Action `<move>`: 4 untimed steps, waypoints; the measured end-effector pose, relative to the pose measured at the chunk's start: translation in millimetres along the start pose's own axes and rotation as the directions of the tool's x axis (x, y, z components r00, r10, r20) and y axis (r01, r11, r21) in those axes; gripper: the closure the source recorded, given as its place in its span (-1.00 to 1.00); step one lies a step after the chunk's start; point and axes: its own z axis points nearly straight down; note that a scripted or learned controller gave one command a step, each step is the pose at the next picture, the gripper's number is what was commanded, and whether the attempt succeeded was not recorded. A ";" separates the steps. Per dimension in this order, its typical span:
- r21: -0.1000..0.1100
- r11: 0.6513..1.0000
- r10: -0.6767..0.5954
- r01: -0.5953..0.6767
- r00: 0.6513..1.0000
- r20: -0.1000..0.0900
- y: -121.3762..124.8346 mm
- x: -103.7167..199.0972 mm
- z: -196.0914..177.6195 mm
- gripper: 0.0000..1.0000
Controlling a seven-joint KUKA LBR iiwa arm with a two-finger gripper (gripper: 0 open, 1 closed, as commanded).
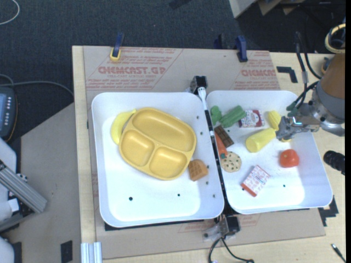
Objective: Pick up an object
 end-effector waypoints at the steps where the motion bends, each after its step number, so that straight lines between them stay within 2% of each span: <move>1: 0.003 1.000 -0.005 0.005 1.000 -0.003 16.9 50.8 9.5 1.00; 2: 0.002 1.000 -0.005 0.005 1.000 -0.003 23.7 102.7 -4.1 1.00; 3: 0.003 1.000 -0.003 0.003 1.000 -0.002 33.3 145.0 2.7 1.00; 4: 0.003 1.000 -0.002 0.002 1.000 -0.003 30.3 170.0 -6.9 1.00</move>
